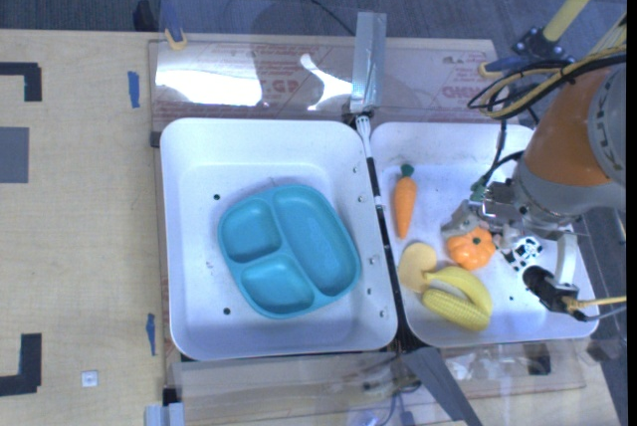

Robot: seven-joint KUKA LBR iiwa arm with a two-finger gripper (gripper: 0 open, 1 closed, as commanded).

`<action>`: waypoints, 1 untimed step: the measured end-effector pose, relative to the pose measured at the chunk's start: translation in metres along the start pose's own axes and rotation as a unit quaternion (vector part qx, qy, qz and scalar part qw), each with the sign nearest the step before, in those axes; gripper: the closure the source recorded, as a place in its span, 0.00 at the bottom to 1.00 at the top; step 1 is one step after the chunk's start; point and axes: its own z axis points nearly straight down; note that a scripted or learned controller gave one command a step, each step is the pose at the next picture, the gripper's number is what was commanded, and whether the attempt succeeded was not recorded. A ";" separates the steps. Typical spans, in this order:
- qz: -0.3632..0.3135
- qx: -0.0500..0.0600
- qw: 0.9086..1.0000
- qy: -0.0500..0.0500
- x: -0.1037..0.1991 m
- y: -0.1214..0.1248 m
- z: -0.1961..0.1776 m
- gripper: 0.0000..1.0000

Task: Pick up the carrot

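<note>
Bins are seen side by side, and things are told from the left side across to the right. Far off to the left of the gripper (490,215), a blue plate (289,250) with three parts is laid in the left bin (189,165). Closer in, the carrot (404,200) is found in the right bin (438,140), just beside the wall between the bins. It lies to the left of the gripper, near it but not touching. Its long side runs up and down in the picture, with the green top pointed away toward the back. Below the carrot a yellow lemon (417,261) is seen, and next to that a corn cob (458,303). An orange pumpkin toy (470,250) sits right under the gripper, maybe touching it. Whether the gripper is open or closed cannot be told from here. A short move to the left is likely needed, and the path to the carrot looks free, though the pumpkin toy could be bumped.
</note>
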 end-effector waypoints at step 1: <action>0.000 0.001 1.000 0.000 -0.008 -0.008 0.012 0.00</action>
